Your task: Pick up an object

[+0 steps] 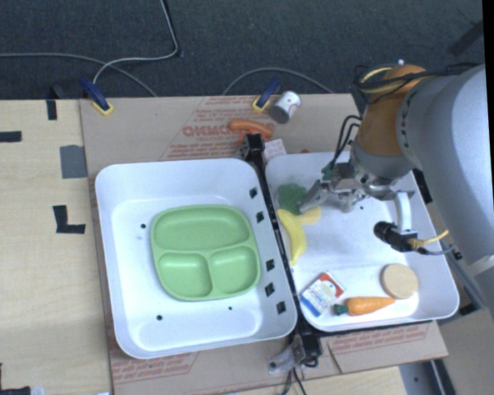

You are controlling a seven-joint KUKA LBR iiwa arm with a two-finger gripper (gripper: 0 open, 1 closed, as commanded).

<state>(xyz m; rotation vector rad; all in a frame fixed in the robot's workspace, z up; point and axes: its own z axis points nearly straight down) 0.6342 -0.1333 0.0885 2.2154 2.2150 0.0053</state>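
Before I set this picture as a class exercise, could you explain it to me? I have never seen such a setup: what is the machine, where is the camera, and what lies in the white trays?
The big grey machine with an orange band is a robot arm, reaching in from the right. One fixed camera looks down on the bench at a slant. Two shallow white bins sit side by side. The left bin holds a green divided plate. The right bin holds a banana, something green, a carrot, a round tan disc and a small printed packet. The arm's gripper hangs by the green thing and the banana. Whether it holds anything is too unclear to tell.
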